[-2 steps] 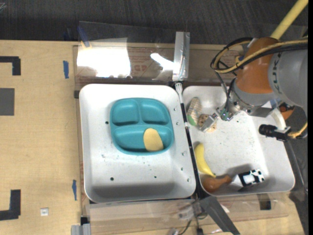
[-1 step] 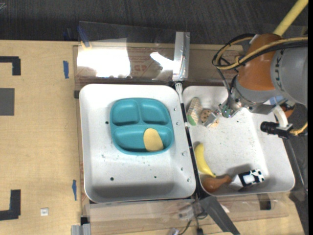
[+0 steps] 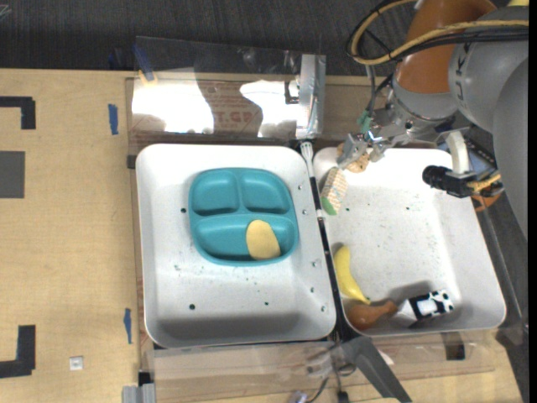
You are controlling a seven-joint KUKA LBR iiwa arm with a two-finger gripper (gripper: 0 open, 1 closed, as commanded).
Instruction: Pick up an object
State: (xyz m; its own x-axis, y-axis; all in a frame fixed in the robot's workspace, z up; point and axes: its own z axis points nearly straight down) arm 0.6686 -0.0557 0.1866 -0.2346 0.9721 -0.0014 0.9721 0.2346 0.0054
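Note:
My gripper [image 3: 359,153] hangs over the far left corner of the right bin [image 3: 419,225], just above its rim. A small brush with pale bristles and a green end [image 3: 333,191] leans on that bin's left wall, just below the gripper. A yellow banana [image 3: 347,274] lies along the left wall nearer the front. A brown lump [image 3: 369,312] sits at the banana's front end. A small black-and-white item [image 3: 431,305] rests by the front wall.
The left bin [image 3: 168,292] bears a teal divided plate [image 3: 222,204] with a yellow oval thing [image 3: 263,240] in its near right compartment. A clear plastic sheet [image 3: 226,99] stands behind the left bin. The arm fills the upper right.

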